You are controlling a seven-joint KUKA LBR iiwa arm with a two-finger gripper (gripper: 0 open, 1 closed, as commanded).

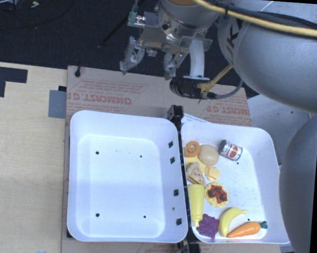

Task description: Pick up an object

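Toy food (pixel 208 182) lies bunched up on the left side of the right bin (pixel 266 160), close to the wall it shares with the left bin (pixel 120 180), likely because it was tipped in as a heap for the arm to pick from. The tool (pixel 151 65) hangs far above the right bin's top edge, well apart from the food, with its two fingers spread apart and nothing between them, so it looks ready to come down.
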